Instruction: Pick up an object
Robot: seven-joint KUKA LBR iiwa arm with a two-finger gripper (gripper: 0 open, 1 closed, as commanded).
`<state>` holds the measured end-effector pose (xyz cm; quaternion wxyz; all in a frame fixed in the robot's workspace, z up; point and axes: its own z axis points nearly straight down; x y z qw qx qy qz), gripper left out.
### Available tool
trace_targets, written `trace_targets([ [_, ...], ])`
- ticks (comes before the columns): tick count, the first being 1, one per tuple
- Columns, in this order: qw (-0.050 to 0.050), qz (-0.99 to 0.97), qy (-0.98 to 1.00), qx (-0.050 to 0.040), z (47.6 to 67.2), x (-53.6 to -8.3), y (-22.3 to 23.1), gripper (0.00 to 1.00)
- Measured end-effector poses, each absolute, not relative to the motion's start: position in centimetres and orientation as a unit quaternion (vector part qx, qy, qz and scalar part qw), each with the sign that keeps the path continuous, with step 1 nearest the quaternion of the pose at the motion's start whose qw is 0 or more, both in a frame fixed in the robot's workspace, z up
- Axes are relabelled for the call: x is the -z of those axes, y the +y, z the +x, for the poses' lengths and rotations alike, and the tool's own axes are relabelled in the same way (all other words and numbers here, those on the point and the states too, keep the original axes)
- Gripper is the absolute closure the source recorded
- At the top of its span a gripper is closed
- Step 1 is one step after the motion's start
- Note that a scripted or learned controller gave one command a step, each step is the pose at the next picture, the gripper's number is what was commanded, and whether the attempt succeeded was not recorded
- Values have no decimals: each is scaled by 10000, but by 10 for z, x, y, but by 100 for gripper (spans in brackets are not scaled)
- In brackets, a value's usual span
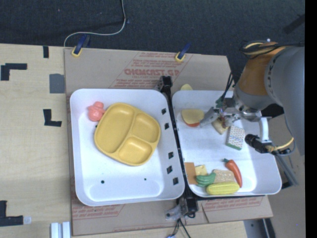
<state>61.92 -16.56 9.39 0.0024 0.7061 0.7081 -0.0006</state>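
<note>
In the left bin (81, 148) a yellow divided plate (127, 133) lies tilted across the middle, and a pink toy (95, 111) sits just beside its upper-left edge, near the bin's far corner. A black divider (171, 133) separates this bin from the right bin (208, 148). In the right bin, near the far side, a round yellow and red slice (192, 117) rests on the floor, with a small pale yellow piece (186, 88) at the far rim. Along the near edge lie a cluster of toy foods: an orange wedge (189, 171), a green pod (206, 178), a yellow corn cob (222, 188) and a red-orange carrot (234, 171). The gripper (221, 114) hangs low over the far part of the right bin, just right of the slice; a tan block (219, 127) lies right under it, and I cannot tell how the tool is set. A speckled green-grey card (236, 137) lies just right of that.
</note>
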Motion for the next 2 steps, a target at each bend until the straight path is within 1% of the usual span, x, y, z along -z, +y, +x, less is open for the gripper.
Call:
trace_targets([
  [1, 4, 7094, 7048, 23, 560, -119, -229, 0],
  [2, 1, 7073, 7069, 2, 482, -85, -193, 0],
])
